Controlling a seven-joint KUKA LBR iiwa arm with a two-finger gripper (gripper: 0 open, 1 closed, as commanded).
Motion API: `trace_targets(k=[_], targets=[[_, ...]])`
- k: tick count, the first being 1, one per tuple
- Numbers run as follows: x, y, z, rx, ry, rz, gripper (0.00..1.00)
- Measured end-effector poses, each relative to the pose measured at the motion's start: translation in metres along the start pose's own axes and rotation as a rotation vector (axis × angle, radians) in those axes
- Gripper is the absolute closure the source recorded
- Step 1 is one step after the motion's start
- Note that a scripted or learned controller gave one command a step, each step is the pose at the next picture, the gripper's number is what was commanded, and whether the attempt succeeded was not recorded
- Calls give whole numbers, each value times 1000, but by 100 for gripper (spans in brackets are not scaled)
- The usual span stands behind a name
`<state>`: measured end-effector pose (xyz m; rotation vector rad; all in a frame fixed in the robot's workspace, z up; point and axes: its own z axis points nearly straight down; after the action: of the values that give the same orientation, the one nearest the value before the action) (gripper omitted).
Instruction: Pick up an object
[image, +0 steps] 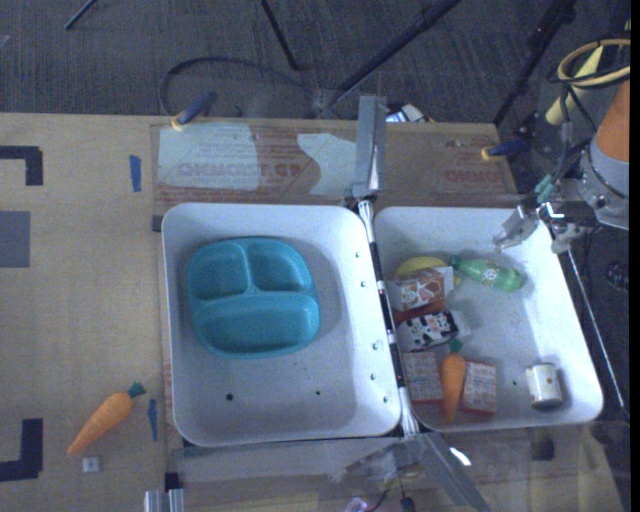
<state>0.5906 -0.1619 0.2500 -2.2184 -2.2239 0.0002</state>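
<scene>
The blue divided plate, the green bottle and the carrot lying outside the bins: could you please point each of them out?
Blue divided plate (253, 296): camera view, on the ridge between its compartments.
Green bottle (490, 273): camera view, on the middle of its body.
Carrot outside the bins (100, 422): camera view, on its orange body.

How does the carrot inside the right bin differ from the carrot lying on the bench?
The carrot in the right bin lies among small cartons; the carrot on the bench lies alone, outside both bins. The bin carrot points nearly straight up the view; the bench carrot lies diagonally. The bench carrot looks longer. Both are orange with green tops.
</scene>
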Motion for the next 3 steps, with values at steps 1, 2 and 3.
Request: trace_targets(k=[1, 2, 3], targets=[[45, -13, 142, -6, -1, -58, 0], [55, -25, 127, 0, 1, 31, 0], [66, 44, 152, 16, -2, 59, 0]])
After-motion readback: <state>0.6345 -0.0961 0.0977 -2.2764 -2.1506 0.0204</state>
